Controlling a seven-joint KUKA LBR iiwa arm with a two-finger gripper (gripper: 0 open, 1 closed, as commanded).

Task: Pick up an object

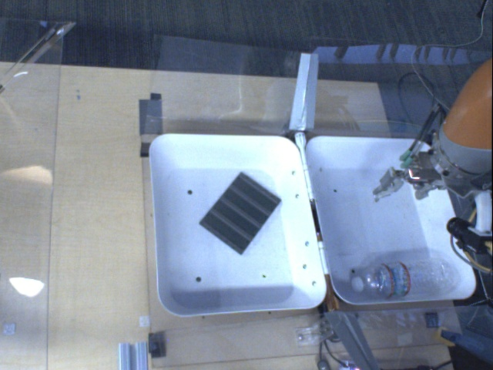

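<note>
My grey arm with the orange band [471, 118] comes in from the right edge, wrist over the right shallow white plastic bin [362, 222], upper right part of it. My two-finger metal gripper [387, 186] points left, out over the bin floor, tips near the bin's middle-upper area. Nothing between the tips that I can see, they sit over bare white floor; whether they are spread or closed I cannot tell, too small and glinty at this slant. Clear plastic water bottle with a blue label [391, 278] lies on its side in the same right bin, along the near wall, white cap end pointing left, well apart from my gripper and nearer the camera. Left shallow white plastic bin [166, 206] holds a dark grey ribbed flat rectangular block [240, 212], lying flat, turned diagonal, roughly mid-bin, touching no wall. The two bins sit side by side, rims touching along the middle seam. A grey metal bar [303, 91] stands off from the top of that seam toward the far side. Light wooden bench top [85, 206] under everything, with glare patches at left. Black cables [470, 241] hang by my arm at the right rim of the right bin.
</note>
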